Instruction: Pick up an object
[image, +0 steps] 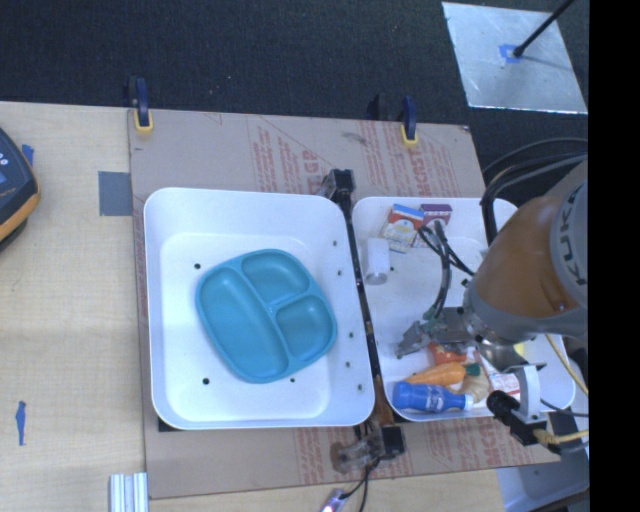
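**A:** Where does the pincer (432, 335) sit, and is it gripping anything?

**B:** It hangs low over the right bin (400, 300), under the orange band of the arm (530, 270), which comes in from the right. I see grey metal parts at its tip, but I cannot tell whether it is parted or closed, and nothing shows as held

**A:** Which thing lies closest to it?

**B:** The orange object (446, 374), just below the pincer toward the bin's near edge. Its long axis runs roughly left to right, tilted slightly. Touching it on the near side lies a blue bottle (428, 399), long axis also left to right, pressed close to the bin's front wall

**A:** So the likely pick is a short drop toward the near edge?

**B:** That is my judgement. The two lie side by side, so a grasp on one risks nudging the other, and the front wall leaves little room beyond the bottle

**A:** What else is around?

**B:** Farther back in the same bin, a small clear cup-like thing (376, 262) sits near the left wall, and a packet with red and blue print (404, 226) rests by the far corner, both well apart from the pincer. Black cables (440, 262) trail across the bin between them and the arm

**A:** And the left bin (170, 300)?

**B:** It bears a blue divided plate (265, 315), well away across the divider. The table (60, 300) lies beyond
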